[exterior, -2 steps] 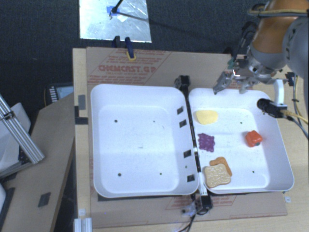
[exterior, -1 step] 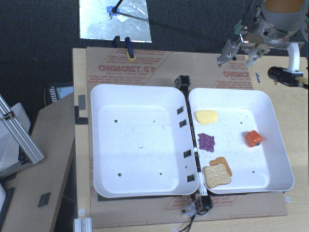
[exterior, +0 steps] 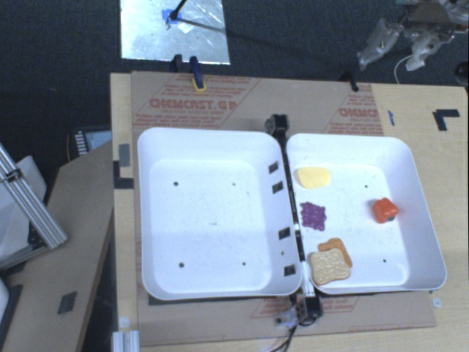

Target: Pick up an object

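Observation:
The right bin (exterior: pixel 410 163) holds several toy foods: a pale yellow slice (exterior: pixel 313 177) near its far left, a purple grape cluster (exterior: pixel 313 215) below that, a toast piece (exterior: pixel 330 265) overlapping an orange-brown piece (exterior: pixel 338 247) at the near left, and a red-orange pepper (exterior: pixel 384 210) toward the right. My gripper (exterior: pixel 399 50) hangs at the top right of the camera view, well beyond the bins' far edge, with its two fingers spread apart and nothing between them.
The left bin (exterior: pixel 146 196) lies beside the right one, joined by a black hinge strip (exterior: pixel 287 211). A shiny metal sheet (exterior: pixel 174 19) lies on the dark floor at the back. An aluminium bar (exterior: pixel 29 204) slants at the left edge.

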### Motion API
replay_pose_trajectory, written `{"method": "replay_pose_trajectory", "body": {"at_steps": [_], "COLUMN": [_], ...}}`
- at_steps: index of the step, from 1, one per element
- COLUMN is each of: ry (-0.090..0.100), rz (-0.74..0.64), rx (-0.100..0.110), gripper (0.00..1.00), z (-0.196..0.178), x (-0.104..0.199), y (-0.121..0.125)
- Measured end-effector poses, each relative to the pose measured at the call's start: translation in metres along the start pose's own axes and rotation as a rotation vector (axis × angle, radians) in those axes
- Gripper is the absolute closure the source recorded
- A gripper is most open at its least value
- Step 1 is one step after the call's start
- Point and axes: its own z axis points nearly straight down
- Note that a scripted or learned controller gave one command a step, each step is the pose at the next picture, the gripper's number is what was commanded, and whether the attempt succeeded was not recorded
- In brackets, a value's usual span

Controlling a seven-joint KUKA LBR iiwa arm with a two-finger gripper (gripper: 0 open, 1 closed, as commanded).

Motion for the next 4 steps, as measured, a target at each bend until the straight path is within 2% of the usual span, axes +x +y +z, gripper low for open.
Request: {"method": "replay_pose_trajectory", "body": {"at_steps": [1,2,3,4], "ry": [-0.007,-0.003,0.003,0.004], "rz": [0.015,-0.002,-0.004,-0.008], "rx": [0.006,0.007,0.013,0.011], "gripper": [0.0,1.0,1.0,1.0], "z": [-0.047,-0.057,-0.046,-0.048], "x": [-0.136,-0.127,-0.062,0.029], "y": [0.029,0.031,-0.022,-0.085]}}
